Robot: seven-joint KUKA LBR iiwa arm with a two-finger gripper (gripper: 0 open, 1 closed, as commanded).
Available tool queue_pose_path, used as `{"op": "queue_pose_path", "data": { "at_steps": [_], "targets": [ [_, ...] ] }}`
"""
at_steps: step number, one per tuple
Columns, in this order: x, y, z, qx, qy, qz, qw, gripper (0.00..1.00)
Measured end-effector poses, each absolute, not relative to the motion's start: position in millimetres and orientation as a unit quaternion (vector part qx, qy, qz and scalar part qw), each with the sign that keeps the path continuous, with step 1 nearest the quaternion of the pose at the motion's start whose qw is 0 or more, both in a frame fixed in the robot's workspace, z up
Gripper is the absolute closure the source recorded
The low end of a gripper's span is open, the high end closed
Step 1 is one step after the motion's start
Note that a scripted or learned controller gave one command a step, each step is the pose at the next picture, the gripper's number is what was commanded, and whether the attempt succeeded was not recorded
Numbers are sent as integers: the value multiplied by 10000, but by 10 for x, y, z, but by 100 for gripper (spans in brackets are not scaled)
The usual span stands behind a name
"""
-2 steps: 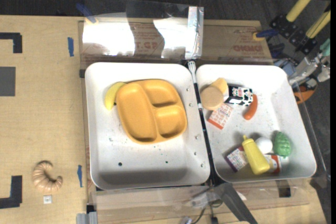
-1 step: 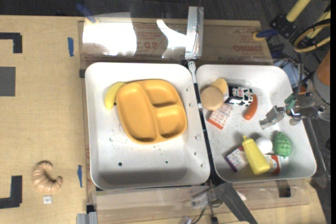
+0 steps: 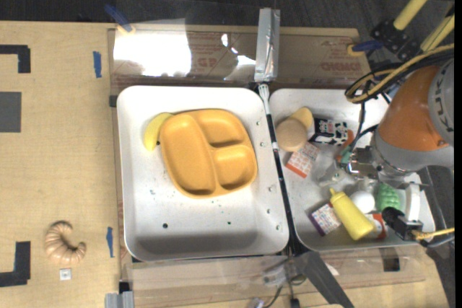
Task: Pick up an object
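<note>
You see 2 shallow white bins side by side on the tabletop (image 3: 50,177), viewed from above at a slant.

Left bin (image 3: 137,213), centre of the frame: an orange divided tray (image 3: 206,151) with 3 compartments lies in its upper half, slightly rotated. A yellow banana-shaped piece (image 3: 152,130) sits just beside the tray's upper-left edge, partly tucked under it.

Right bin (image 3: 307,99), right of centre: near its upper-left corner lies a tan round object (image 3: 292,132) with a yellowish piece behind it. Just right of that is a small black-and-white item (image 3: 328,130). Below the tan object lies a white-and-red packet (image 3: 301,161). Toward the lower part of the bin, a yellow squeeze bottle (image 3: 351,215) lies on its side, touching a small purple-labelled packet (image 3: 325,218) on its left. A green object (image 3: 388,196) sits just right of the bottle.

The arm (image 3: 415,115), grey with an orange band, enters from the right edge of the frame and reaches down over the right bin. Its gripper (image 3: 361,164) sits above the bottle and beside the green object; whether it is spread or closed you cannot tell, as the wrist hides it.

Lower left of the frame: a beige curled, ridged object (image 3: 63,242) rests on the tabletop, well apart from both bins.
</note>
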State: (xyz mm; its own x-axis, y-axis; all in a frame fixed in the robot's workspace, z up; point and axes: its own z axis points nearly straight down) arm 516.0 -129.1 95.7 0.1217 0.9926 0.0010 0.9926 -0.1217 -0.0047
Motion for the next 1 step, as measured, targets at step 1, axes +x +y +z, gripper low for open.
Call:
{"op": "queue_pose_path", "data": {
  "at_steps": [1],
  "targets": [
    [5172, -1300, 1072, -7499, -6616, -3, 1, 100]
  ]
}}
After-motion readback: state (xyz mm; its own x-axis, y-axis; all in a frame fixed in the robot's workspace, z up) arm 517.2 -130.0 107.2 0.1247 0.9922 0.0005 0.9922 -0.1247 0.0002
